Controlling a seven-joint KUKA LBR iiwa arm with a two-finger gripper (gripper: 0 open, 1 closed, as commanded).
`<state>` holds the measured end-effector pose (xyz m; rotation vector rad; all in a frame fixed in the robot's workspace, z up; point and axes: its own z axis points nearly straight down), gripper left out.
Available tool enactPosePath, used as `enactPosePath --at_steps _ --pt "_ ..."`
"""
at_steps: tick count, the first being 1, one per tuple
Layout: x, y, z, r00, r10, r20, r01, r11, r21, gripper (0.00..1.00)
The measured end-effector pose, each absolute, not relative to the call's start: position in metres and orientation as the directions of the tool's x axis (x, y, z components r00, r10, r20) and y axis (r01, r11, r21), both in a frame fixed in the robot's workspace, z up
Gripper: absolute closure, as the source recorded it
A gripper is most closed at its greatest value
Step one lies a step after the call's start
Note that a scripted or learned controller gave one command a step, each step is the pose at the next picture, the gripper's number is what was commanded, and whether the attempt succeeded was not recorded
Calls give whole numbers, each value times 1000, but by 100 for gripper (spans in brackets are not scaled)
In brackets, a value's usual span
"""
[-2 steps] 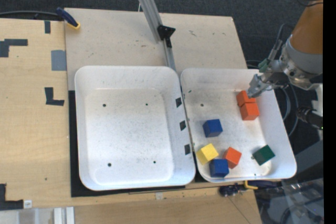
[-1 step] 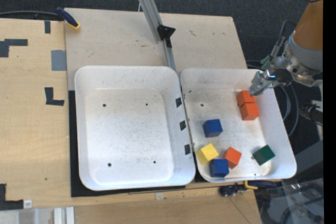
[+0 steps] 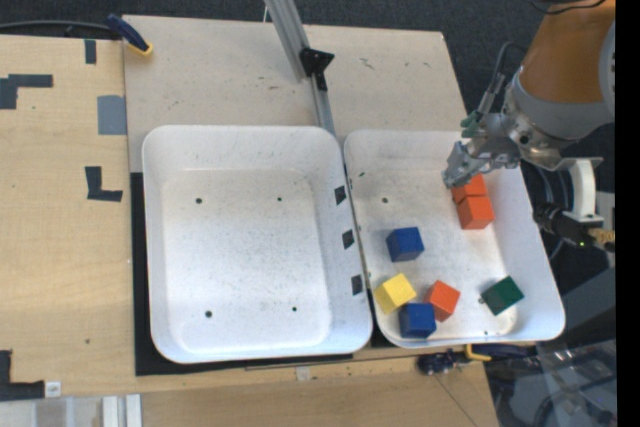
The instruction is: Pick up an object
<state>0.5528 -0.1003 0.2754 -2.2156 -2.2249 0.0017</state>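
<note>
My gripper (image 3: 462, 168) hangs over the far part of the right bin (image 3: 420, 155), right above the upper end of an orange block (image 3: 474, 203) that lies near the bin's right wall. Lower in the same bin lie a blue cube (image 3: 405, 243), a yellow cube (image 3: 397, 291), a second blue cube (image 3: 418, 319), a small orange cube (image 3: 444, 297) and a green cube (image 3: 502, 295). The gripper's tips touch or nearly touch the orange block's far end. Nothing shows between them.
The left bin (image 3: 160, 215) sits beside the right one, sharing a middle rim with black clips. A slanted metal rail (image 3: 285, 5) crosses the bench behind the bins. The arm's orange-banded wrist (image 3: 570, 55) stands over the right bin's far right corner.
</note>
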Motion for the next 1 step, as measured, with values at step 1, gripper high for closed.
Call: enactPosePath --at_steps 1 --pt "558 -51 275 -6 1000 1 1000 6 -1 100"
